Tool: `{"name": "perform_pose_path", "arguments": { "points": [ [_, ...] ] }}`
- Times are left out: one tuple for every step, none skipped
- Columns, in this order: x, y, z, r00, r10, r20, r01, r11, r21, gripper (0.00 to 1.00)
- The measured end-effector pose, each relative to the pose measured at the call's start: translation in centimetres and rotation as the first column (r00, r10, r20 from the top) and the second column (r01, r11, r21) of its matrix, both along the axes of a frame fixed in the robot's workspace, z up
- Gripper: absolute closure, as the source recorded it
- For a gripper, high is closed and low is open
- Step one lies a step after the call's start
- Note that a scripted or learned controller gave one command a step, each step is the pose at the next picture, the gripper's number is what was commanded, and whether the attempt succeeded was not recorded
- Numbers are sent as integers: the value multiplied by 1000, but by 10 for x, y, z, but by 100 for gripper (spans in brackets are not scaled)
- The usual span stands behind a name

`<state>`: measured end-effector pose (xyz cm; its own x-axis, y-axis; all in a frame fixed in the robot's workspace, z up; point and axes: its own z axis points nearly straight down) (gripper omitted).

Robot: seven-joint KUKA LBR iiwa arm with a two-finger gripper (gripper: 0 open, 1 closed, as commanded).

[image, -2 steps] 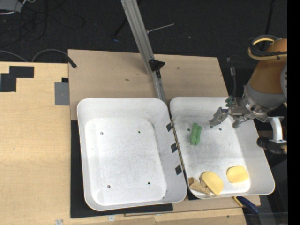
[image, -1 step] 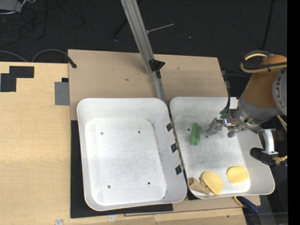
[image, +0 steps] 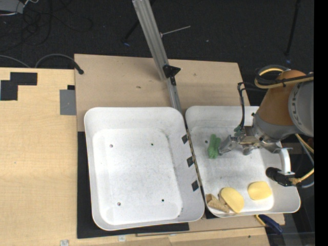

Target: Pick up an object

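Left bin and right bin: white plastic, smooth, faint sheen, speckled with dark marks. Bench: pale wood-look board, matt; far panel same but duller, tan. Slanted rail at the far side: brushed grey metal, ribbed. Green object in right bin: matt, soft-looking plastic or rubber. Two yellow pieces near edge: smooth, matt, foam-like. Tan scrap: rough, woody. Arm: grey metal, satin; orange band glossy. End effector: dull metal.
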<state>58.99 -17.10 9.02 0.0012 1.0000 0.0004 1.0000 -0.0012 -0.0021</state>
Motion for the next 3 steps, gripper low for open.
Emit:
{"name": "perform_pose_path", "arguments": {
  "points": [
    [0, -1, 11, 1000, -5, 0, 5, 1000, 0, 100],
    [1, -4, 75, 1000, -2, 5, 2, 1000, -1, 100],
    [9, -13, 127, 1000, 1, 6, -1, 1000, -2, 100]
  ]
}}
